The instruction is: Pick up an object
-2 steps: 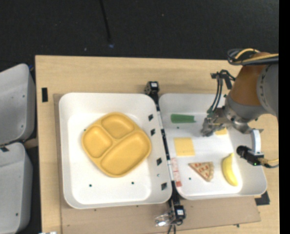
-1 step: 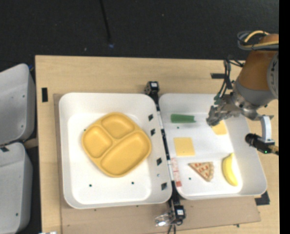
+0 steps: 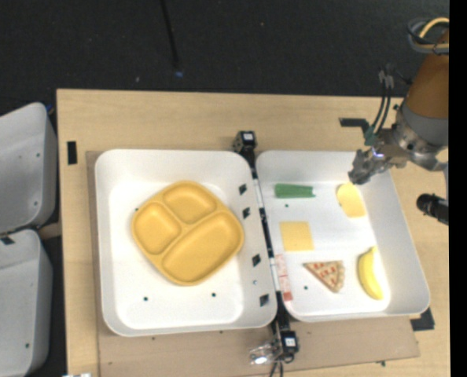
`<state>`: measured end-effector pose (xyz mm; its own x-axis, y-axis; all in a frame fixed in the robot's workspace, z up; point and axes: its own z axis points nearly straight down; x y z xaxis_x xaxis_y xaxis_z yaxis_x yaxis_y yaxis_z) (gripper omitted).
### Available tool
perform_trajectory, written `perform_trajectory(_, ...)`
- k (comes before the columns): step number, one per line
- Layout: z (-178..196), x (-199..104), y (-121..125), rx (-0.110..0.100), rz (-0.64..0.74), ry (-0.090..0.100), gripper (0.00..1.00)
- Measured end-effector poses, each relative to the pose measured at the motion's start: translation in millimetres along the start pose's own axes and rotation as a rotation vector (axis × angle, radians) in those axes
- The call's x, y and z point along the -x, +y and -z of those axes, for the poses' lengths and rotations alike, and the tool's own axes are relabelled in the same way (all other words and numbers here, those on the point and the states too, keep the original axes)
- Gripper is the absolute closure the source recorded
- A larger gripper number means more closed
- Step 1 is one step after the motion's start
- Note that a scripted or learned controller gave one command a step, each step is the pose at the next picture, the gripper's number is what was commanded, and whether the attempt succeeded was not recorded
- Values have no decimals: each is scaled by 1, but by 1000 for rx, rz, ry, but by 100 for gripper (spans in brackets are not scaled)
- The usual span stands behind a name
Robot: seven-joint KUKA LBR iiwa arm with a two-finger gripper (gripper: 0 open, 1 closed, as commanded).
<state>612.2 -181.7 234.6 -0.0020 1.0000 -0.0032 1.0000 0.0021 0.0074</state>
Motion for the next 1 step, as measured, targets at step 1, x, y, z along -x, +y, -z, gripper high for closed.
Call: perform_trajectory(1, 26, 2, 1, -3, 2, 1, 100)
